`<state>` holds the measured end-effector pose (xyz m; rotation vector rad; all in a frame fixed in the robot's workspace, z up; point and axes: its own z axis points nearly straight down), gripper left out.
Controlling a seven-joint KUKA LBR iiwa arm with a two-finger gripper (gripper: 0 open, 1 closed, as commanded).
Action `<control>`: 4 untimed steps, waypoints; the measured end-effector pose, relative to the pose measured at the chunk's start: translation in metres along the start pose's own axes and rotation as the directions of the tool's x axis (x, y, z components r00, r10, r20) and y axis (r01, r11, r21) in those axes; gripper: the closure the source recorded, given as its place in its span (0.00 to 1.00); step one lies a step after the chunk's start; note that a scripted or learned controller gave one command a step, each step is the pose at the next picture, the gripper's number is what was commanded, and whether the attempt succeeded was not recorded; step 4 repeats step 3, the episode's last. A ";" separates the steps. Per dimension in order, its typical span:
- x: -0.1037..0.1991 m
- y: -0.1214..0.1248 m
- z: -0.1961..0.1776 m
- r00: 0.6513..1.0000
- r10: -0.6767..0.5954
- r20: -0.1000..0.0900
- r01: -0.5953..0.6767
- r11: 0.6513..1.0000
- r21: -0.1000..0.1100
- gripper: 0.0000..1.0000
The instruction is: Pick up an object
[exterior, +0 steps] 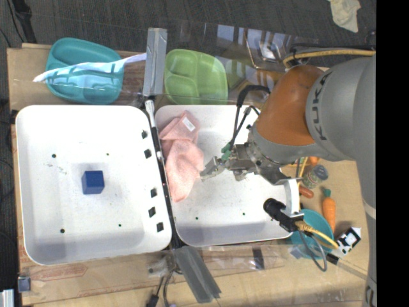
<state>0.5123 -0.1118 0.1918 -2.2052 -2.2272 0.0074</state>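
Overall scene: two shallow white bins are seen from above on a counter (332, 190), with the arm reaching in from the right.
Pincer: the pincer (211, 169) is positioned low over the right bin (223, 226), its tip just beside the pink cloth (180, 157); whether it is apart or together cannot be told.
Likely target: the pink cloth is crumpled against the right bin's left wall, probably chosen because it lies nearest the tip.
Other object: a blue cube (93, 181) is left alone in the left bin (38, 133), well apart from the arm.
Progress: nothing is seen held, so the pick is judged not yet made.
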 end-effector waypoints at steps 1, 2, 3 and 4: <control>0.017 0.069 0.101 1.000 -0.030 0.002 0.030 1.000 -0.005 0.00; 0.018 0.069 0.093 0.999 -0.036 0.000 0.036 0.999 0.000 1.00; 0.056 0.112 0.002 0.979 -0.205 0.002 0.205 0.979 -0.002 1.00; 0.056 0.112 0.002 0.979 -0.205 0.002 0.205 0.979 -0.002 1.00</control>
